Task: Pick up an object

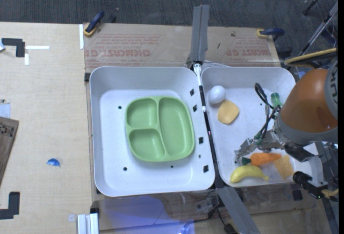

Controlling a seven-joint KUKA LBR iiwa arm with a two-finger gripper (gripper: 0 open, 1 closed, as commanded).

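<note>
We put the gripper (244,149) low in the right bin (236,74), near its front edge, fingers spread, holding nothing. Carrot (264,158) just beside. Step: approach. Next: straddle carrot, close.

A green divided plate (160,128) with three compartments lies in the left white bin (102,136), a little left of that bin's middle. Behind both bins a sheet of brown cardboard (145,47) with red lettering lies flat on the pale wooden surface (43,114), held by a blue-and-yellow clamp (94,21) at its left corner and another clamp (270,33) at its right. A small blue piece (52,162) sits alone on the surface, well left of the bins.
</note>
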